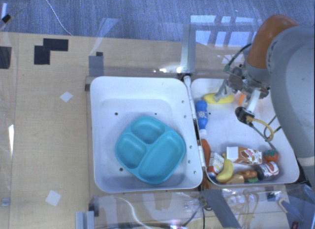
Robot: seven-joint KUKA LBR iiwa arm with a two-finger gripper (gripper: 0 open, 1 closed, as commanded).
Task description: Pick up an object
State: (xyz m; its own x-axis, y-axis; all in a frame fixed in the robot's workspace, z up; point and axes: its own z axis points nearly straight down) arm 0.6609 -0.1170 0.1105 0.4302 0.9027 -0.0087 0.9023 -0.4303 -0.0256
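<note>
Nearest the camera, the right bin (291,173) holds a jumble: one banana (226,170), one small carton (243,154) whose print cannot be read, a can (268,170) and some red pieces. One blue bottle (201,115) lies along the divider. The left bin (133,87) holds one teal divided plate (150,148). Farther back, the gripper (231,91) hangs over one yellow object (218,98); its opening cannot be told.

Bright, even light; glare patches on bench (39,124); slightly soft.
</note>
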